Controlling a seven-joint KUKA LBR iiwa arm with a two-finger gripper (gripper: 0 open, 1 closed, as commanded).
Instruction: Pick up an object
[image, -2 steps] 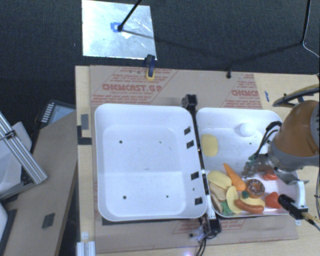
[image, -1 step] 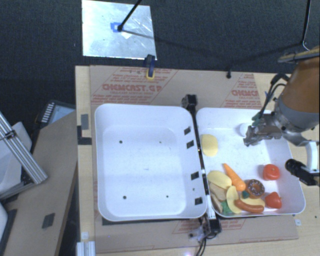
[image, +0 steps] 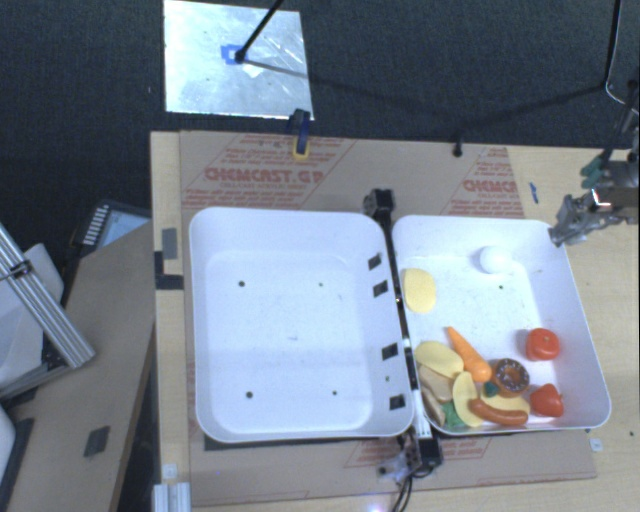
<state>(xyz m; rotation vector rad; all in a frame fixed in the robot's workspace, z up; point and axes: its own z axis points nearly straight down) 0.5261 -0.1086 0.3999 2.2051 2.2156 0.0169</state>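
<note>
Camera view, from above the bench.

Left bin (image: 290, 320): white, shallow, nothing lying in it.

Right bin (image: 500, 290): holds all the toy food.
- Pale yellow oval piece (image: 420, 290), near the divider, on its own.
- White ball (image: 494, 259), toward the far wall, on its own.
- Red tomato (image: 542, 344), by the right wall.
- Carrot (image: 468, 354), lying at a slant, touching the near-corner heap.
- Chocolate doughnut (image: 511, 376), sausage (image: 499, 413), a second red piece (image: 547, 401) and yellow slices (image: 438, 358), crowded together in the near corner.

Gripper (image: 570, 228): at the right edge, above the far right corner of the right bin, just outside its rim. Too small and blurred to read; whether it is spread or closed I cannot tell. Nothing is visibly carried beneath it.

Progress: by my reckoning, barely begun. Every item lies in the bin; none is lifted. Left to do: choose a piece, descend, close on it, raise it. The white ball lies nearest the gripper and stands clear of its neighbours.
</note>
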